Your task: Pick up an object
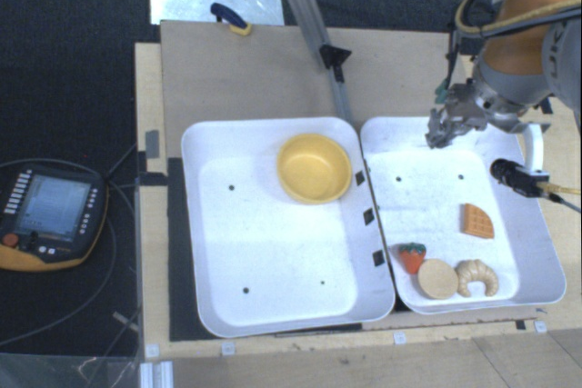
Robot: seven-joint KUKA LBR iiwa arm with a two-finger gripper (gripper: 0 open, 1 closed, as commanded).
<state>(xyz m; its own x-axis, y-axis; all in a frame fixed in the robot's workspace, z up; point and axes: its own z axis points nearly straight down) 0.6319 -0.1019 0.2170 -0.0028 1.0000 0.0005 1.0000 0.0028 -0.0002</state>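
The grey robot claw (440, 134) hangs over the right white bin (400, 150), upper right of the frame. I cannot tell its state. The round yellow bowl (315, 167) sits in the left white bin (218, 223).

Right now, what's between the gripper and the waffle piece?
Bare white bin floor in the camera view. The gripper hangs at the right bin's far edge; the waffle piece lies nearer, toward the right wall.
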